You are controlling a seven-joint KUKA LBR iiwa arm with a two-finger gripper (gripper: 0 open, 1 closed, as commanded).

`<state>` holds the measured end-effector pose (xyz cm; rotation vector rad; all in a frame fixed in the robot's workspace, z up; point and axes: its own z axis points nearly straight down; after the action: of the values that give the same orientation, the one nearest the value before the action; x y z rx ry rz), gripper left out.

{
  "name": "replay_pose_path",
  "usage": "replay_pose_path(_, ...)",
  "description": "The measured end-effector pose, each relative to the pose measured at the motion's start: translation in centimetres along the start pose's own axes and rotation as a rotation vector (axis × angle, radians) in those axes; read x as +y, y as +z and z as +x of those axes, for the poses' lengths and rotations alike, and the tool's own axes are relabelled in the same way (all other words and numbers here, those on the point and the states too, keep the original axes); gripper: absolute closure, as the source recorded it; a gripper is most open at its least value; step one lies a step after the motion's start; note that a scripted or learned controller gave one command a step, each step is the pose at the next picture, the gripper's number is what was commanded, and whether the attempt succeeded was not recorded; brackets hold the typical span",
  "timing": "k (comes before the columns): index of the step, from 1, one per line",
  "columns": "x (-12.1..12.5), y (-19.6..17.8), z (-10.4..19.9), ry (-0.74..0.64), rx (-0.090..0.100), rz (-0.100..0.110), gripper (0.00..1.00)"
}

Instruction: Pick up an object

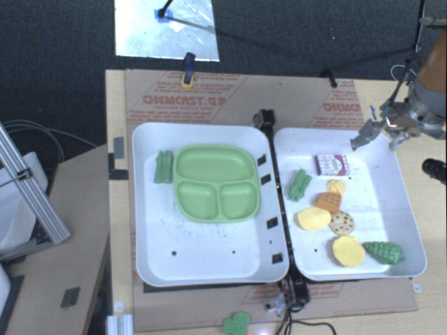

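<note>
Looking down on the worktop (119,208). Left bin (150,257): a green divided tray (215,183) in the middle, a small green piece (163,167) just beside its left edge. Right bin (405,208): a second green piece (299,185) near the left wall; a pink box (331,164) toward the back; a small yellow bit (336,186), an orange waffle (328,202), a yellow lump (313,219) and a cookie (341,222) clustered mid-bin; a yellow round (348,251) touching a dark green cone-shaped piece (383,252) at the front. My gripper (380,135) hangs over the right bin's back right corner, fingers spread, nothing between them, well apart from every object. A green item (236,323) lies off the bins at the front edge.
</note>
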<state>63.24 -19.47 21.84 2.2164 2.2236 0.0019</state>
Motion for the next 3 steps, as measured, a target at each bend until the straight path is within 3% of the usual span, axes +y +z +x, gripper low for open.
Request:
replay_pose_path(1, -4.8, 13.6, 4.5, 0.001, 0.002, 0.004, 0.0)
replay_pose_path(2, -4.6, 12.3, 4.3, 0.002, 0.0, -0.002, 1.0)
replay_pose_path(3, -9.1, 13.4, 8.6, 0.0, 0.002, 0.003, 1.0)
